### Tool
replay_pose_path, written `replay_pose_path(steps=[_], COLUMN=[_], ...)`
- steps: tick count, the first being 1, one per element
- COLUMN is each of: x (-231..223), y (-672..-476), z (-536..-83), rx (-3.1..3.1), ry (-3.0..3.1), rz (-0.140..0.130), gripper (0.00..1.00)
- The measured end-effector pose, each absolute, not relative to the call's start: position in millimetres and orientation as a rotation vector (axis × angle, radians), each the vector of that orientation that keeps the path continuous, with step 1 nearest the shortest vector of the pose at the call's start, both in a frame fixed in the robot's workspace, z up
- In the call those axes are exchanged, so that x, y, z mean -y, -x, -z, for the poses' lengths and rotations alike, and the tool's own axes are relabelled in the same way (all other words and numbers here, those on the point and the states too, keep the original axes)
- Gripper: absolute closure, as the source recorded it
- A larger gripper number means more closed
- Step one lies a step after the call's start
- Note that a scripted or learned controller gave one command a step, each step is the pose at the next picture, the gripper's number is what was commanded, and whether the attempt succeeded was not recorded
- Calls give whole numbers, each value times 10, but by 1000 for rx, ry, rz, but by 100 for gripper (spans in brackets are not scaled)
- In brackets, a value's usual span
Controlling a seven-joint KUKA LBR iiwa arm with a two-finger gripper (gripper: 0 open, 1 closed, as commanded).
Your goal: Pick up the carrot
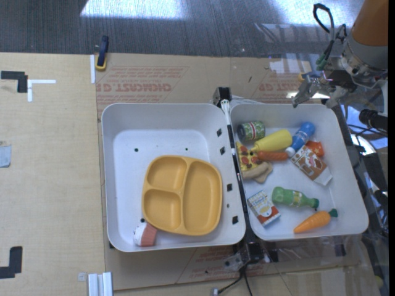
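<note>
The carrot [313,221] lies at the near edge of the right bin [345,142], close against the wall and near the green bottle [294,197]; you may strike the wall or nudge the bottle there. The gripper [318,91] hovers above the bin's far rim, well apart, its 2 fingers spread and holding nothing.

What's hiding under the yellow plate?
A pink and white thing pokes out from under the yellow plate's near corner. The plate covers the rest of it.
</note>
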State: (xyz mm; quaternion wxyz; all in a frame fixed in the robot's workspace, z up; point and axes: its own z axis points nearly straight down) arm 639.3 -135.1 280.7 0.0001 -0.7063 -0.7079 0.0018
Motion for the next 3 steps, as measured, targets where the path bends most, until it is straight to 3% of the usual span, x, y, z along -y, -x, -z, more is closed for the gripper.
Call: replay_pose_path(steps=[1,2,3], x=[2003,2233,2224], y=[-6540,-6025,-5831], z=[-3999,-4490,-4415], rx=[2294,2515,2834], ry=[2154,1891,1363], rz=[-4,-5,-4], gripper=[0,0,0])
